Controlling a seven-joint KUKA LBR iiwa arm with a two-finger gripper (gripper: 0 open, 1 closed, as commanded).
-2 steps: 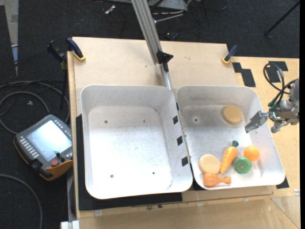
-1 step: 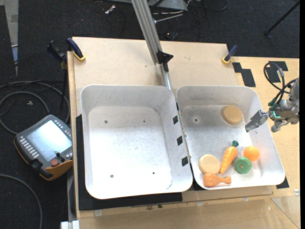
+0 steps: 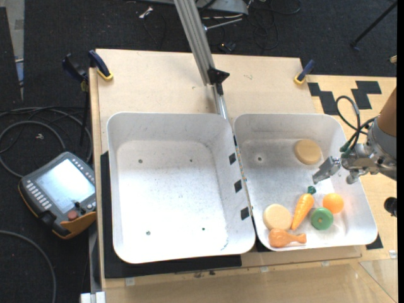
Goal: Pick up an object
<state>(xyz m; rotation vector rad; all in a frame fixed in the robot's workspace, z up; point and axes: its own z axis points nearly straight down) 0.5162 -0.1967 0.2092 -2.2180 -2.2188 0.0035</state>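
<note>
The right bin (image 3: 287, 128) holds several toy foods. A tan round disc (image 3: 308, 151) lies near its back. Along the front lie a cream disc (image 3: 277, 216), a carrot (image 3: 302, 208), a green piece (image 3: 321, 218), an orange fruit (image 3: 332, 202) and an orange drumstick-shaped piece (image 3: 285, 237). My gripper (image 3: 338, 173) reaches in from the right and hangs over the right side of this bin, between the tan disc and the orange fruit. Its fingers (image 3: 325, 169) stand open with nothing between them.
The left bin (image 3: 126, 131) stands beside the right one, sharing a middle wall with black clips. A slanted metal pole (image 3: 197, 36) rises from the back of the bench. A teach pendant (image 3: 58, 194) lies on the floor at the left.
</note>
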